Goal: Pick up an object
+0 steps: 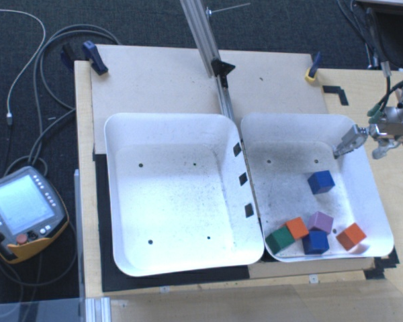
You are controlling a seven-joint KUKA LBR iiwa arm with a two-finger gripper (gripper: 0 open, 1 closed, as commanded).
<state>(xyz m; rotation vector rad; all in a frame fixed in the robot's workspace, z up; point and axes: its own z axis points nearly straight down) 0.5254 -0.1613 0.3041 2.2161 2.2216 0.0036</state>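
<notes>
From the camera view, two shallow white bins sit side by side on the table, the left bin [121, 139] bare-floored and speckled, the right bin [282, 129] carrying all the blocks. The tool [363, 145] reaches in over the right bin's far right corner from the table's right edge, its two thin fingers spread apart with nothing between them, one finger [346, 143] slanting down above the bin's wall. A blue cube [320, 181] lies alone on the right bin's floor, near the tool but apart from it, toward the bin's right side. The other blocks cluster along the right bin's near edge: a green block [279, 239] closest to the bin's near left corner, an orange cube [297, 228] touching it, a second blue cube [315, 241] just beside those, a purple block [321, 221] resting just behind that blue cube, and another orange cube [351, 236] set a little apart near the near right corner. A metal rail [200, 29] slants from the table's far edge down to the gap between the bins. Beyond the table's left edge, a teach pendant [20, 210] with a pale screen rests on the dark floor among looping cables [37, 86].
</notes>
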